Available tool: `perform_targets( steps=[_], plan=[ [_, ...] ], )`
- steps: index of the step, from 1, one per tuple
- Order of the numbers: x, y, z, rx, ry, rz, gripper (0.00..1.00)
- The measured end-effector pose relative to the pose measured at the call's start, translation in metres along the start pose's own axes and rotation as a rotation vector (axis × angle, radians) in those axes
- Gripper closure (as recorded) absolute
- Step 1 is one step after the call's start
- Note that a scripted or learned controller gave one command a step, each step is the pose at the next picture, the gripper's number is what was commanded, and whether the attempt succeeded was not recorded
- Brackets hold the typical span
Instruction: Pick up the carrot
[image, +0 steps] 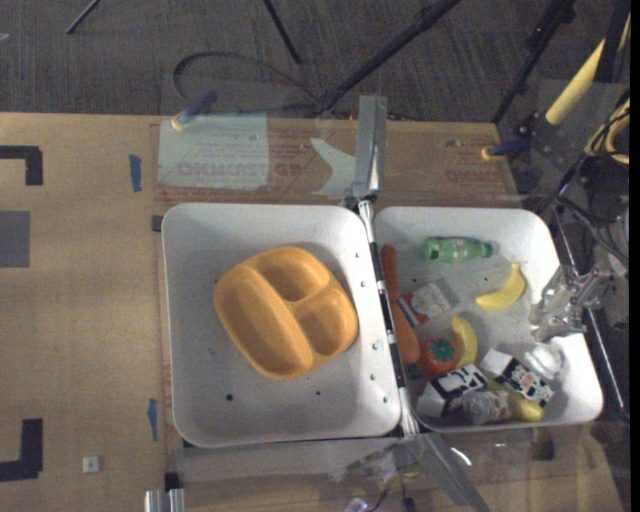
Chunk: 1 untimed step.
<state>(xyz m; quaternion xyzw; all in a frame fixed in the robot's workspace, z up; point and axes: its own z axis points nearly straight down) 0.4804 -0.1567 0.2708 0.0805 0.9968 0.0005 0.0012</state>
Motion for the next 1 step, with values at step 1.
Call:
perform_targets(
  steps=[1],
  plan=[
    [-0.0380,-0.0132,0.0600,0.000,0.000,0.298,1.00]
  ],
)
